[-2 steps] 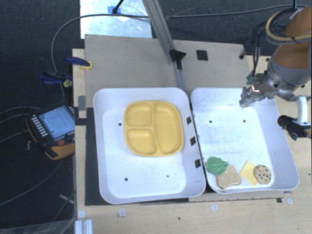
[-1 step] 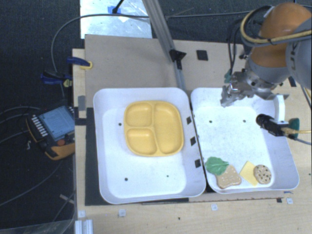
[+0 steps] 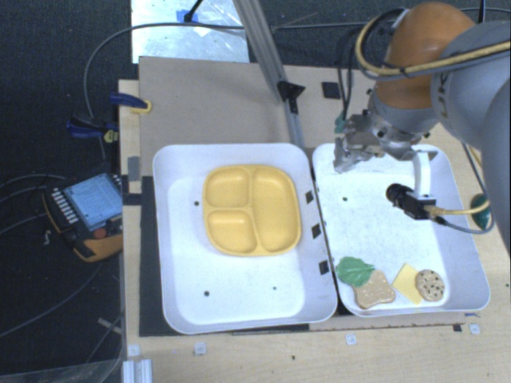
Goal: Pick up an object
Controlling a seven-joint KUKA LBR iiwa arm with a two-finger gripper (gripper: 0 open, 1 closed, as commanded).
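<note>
In the right bin point(image 3: 369, 226), several toy foods lie along the front edge: a green leaf point(image 3: 354, 270), a slice of toast point(image 3: 374, 292), a yellow cheese wedge point(image 3: 408, 282) and a round cookie point(image 3: 430, 285). A yellow divided plate point(image 3: 251, 210) sits in the left bin point(image 3: 185, 294). My gripper point(image 3: 346, 158) hangs over the back left corner of the right bin, well behind the foods and apart from them. Nothing shows beneath it but bare bin floor.
A black cable connector point(image 3: 406, 201) hangs from the arm over the middle of the right bin. A slanted metal pole point(image 3: 263, 46) stands behind the bins. A handheld device point(image 3: 86, 207) and clamps point(image 3: 120, 102) lie off the bench's left side.
</note>
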